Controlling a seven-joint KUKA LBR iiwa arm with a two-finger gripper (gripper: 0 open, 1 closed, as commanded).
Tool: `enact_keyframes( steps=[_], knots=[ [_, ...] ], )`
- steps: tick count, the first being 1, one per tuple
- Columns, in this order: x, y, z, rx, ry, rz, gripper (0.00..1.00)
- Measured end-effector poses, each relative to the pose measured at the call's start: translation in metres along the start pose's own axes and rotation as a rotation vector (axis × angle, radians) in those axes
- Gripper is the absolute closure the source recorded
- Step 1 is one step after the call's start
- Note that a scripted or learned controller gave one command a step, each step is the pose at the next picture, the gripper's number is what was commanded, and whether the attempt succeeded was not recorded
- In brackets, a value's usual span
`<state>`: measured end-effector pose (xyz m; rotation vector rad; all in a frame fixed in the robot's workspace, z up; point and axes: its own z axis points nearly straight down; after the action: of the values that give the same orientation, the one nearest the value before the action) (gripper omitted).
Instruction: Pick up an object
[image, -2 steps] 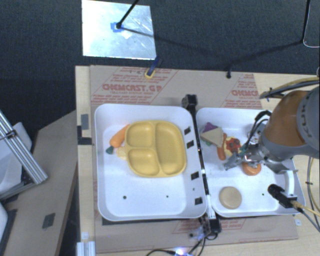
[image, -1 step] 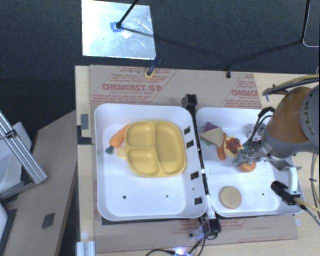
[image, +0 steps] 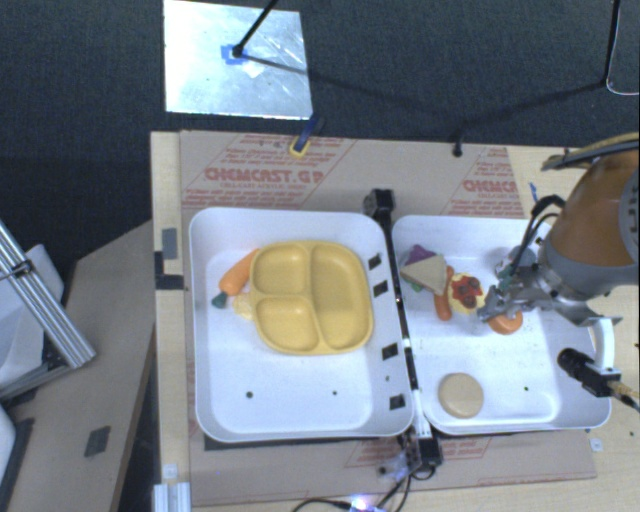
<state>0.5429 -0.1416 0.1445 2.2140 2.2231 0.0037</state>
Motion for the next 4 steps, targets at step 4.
enact_keyframes(
  steps=[4],
  knots=[
    [0.085,0.054,-0.085,-0.001,0.003,-0.006,1.00]
  ],
)
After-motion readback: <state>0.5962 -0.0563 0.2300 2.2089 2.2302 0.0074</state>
